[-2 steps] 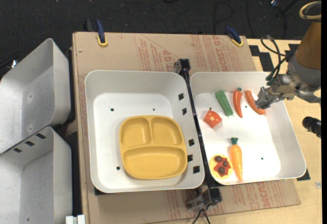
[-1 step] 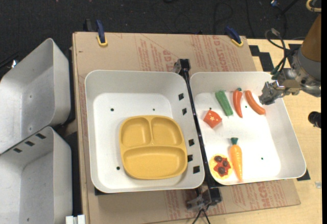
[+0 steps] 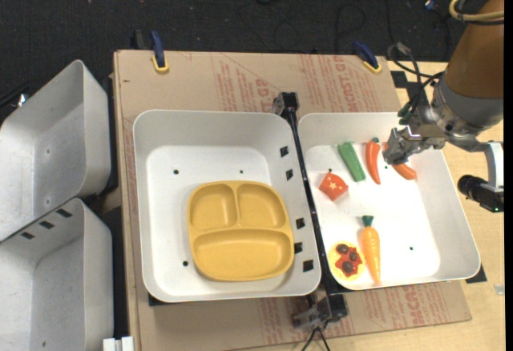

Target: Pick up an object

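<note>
The right bin (image 3: 449,253) holds several toy foods. A green pod (image 3: 351,161) and a red-orange chili (image 3: 373,160) lie side by side near its back. A red block (image 3: 333,186) sits to their left. An orange carrot (image 3: 369,248) lies near the front, beside a small yellow plate with dark berries (image 3: 346,260). My gripper (image 3: 398,151) hangs low at the back right of this bin, just right of the chili and right over another red-orange piece (image 3: 405,172). That piece pokes out below the gripper.
The left bin (image 3: 152,181) carries a yellow divided plate (image 3: 239,230). Both bins rest on a cardboard sheet (image 3: 240,81). Two more white bins (image 3: 48,181) stand off to the far left. Free floor shows in the right bin's front right.
</note>
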Tool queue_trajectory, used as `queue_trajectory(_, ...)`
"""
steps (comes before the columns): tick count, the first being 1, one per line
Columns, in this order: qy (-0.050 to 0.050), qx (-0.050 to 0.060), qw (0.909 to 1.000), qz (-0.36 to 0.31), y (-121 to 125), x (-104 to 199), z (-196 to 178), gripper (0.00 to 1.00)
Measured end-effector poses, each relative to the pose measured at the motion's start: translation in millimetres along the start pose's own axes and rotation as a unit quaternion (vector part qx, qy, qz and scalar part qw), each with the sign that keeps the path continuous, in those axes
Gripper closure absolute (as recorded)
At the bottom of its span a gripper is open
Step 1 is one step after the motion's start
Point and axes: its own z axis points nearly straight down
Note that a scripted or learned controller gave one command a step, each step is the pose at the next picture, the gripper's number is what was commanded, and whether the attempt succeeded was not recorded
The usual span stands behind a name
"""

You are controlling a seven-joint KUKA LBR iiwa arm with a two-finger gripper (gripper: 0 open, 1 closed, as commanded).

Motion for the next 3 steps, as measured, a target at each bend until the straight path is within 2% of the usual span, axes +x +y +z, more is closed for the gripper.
queue_trajectory(1,0.0,-0.001,1.0,-0.001,14,53,-6,1.0)
queue_trajectory(3,0.0,0.0,1.0,0.0,27,161,21,1.0)
